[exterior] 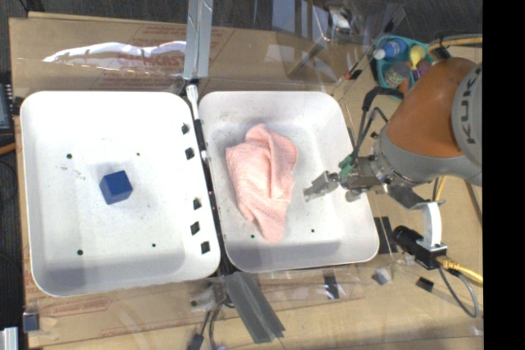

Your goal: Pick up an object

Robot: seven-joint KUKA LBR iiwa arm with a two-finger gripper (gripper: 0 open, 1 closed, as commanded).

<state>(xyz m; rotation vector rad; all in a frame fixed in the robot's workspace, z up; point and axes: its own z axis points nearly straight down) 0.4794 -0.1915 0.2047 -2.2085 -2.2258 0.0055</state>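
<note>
Two shallow white bins sit side by side on the surface (98, 37), their inner rims meeting along a dark divider (199, 176) with small black clips. The left bin (49, 258) has wide bare floor on every side of a small blue cube (116, 186), which lies left of centre, well apart from all four walls. In the right bin (361, 234) a crumpled pink cloth (264, 176) covers the middle and left of the floor, its left edge close to the divider wall; bare floor runs along the right wall and the near wall.

The arm (431, 123) enters over the right bin's right rim, its orange band and grey body hiding that rim's corner and part of the surface behind it. The arm is cut off at the right. Cables and a cluster of coloured parts (398, 61) near the wrist are hard to make out, and clear plastic panels (328, 29) at the far side blur what lies beneath.

The end effector (318, 188) hangs over the bare floor just right of the cloth, near it but apart. Its tip is small and grey against the white, and I cannot tell how its fingers stand. Nothing is visibly held.
</note>
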